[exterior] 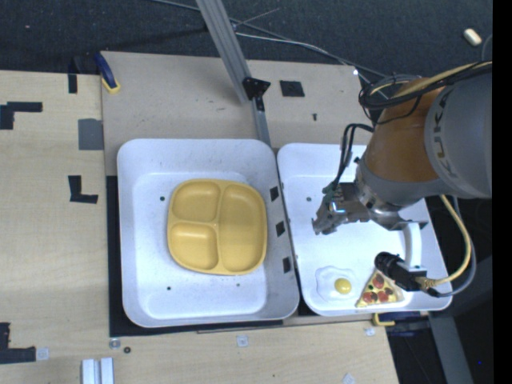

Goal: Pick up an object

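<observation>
A pale wooden bench (48, 214) carries black tape marks (78, 189) — beyond it lies dark, carpet-like flooring (96, 14), crossed by thin cables (264, 22) and 1 slanting metal post (224, 34).

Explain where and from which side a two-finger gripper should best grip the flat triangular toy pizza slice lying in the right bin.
Probably from straight above, fingers closing across the flat triangular toy pizza slice near its narrower top end. It lies flat in the right white bin beside the bottom wall, with the toy fried egg on its left, so side approaches look cramped.
</observation>
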`<action>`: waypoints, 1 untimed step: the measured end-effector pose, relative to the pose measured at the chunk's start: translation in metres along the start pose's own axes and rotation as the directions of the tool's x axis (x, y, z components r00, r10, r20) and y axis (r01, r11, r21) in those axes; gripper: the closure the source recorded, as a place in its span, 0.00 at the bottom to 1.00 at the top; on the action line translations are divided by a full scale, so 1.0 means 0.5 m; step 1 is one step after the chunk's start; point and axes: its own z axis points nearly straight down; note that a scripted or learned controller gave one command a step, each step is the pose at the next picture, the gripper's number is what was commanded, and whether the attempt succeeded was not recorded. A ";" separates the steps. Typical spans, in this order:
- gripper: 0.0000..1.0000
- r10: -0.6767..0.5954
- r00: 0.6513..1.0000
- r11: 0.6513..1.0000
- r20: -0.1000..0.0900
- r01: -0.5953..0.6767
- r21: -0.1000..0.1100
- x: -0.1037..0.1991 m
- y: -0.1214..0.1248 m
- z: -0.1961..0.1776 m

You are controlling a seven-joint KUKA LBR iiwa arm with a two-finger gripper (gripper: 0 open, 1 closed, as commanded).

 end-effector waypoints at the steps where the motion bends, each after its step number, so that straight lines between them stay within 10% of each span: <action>1: 1.00 0.000 1.000 1.000 0.000 0.000 -0.001 0.090 0.042 0.005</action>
